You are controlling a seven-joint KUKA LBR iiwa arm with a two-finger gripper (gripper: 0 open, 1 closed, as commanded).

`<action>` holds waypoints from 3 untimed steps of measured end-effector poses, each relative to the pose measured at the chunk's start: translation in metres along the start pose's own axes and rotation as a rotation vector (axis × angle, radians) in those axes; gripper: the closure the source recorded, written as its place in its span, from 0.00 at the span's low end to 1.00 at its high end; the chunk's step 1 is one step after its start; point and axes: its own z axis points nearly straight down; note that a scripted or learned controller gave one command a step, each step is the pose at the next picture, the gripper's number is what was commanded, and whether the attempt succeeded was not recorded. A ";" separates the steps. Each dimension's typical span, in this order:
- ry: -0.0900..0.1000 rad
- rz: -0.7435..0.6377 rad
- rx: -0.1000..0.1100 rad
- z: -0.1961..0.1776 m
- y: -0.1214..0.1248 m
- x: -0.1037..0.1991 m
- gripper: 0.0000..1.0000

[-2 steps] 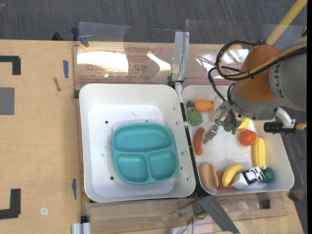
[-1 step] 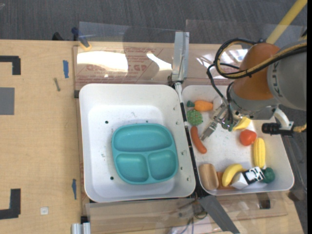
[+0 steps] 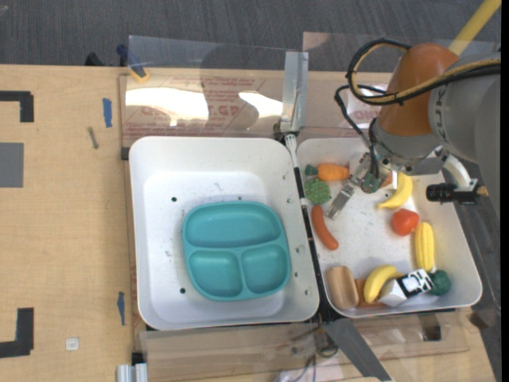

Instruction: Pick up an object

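Two white bins sit on the wooden bench; toy food crowds the right bin (image 3: pixel 469 289). At upper right the gripper (image 3: pixel 359 183) hovers over the carrot (image 3: pixel 332 171) and broccoli (image 3: pixel 318 190), holding nothing; finger spread cannot be told. Approach seems underway; next, descend onto one item.

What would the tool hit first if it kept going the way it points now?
The tool slants down toward the right bin's left side. Likely the bin floor just beside the red sausage, perhaps the sausage itself; depth is unclear from above.
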 end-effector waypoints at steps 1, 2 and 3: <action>-0.069 0.168 -0.053 0.009 -0.062 0.065 0.00; -0.040 0.340 -0.039 0.003 -0.018 0.002 0.00; -0.018 0.659 -0.023 0.004 0.007 -0.011 0.00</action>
